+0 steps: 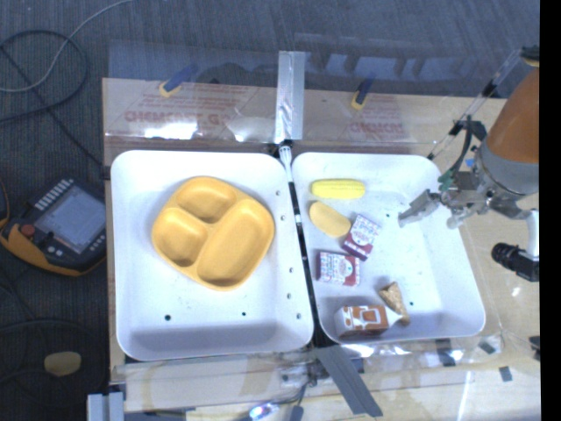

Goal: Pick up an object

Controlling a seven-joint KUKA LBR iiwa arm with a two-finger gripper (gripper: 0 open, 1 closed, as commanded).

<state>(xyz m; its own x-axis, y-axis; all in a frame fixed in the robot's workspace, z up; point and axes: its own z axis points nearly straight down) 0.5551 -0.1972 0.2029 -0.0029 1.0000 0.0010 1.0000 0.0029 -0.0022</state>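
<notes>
Nearest the front rim of the right bin [456,318] lies a brown carton [363,319], with a pastry wedge [394,297], two red packets [337,267], a yellow potato-like piece [330,219] and a corn cob [337,189] behind it. Left bin [131,314] contains a yellow divided plate [212,231]. Gripper [432,210] hangs over the right bin's far right part with fingers spread and nothing between them.

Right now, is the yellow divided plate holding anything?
Empty. The yellow divided plate in the left bin shows three bare compartments.

Bright, even light; slightly soft focus
</notes>
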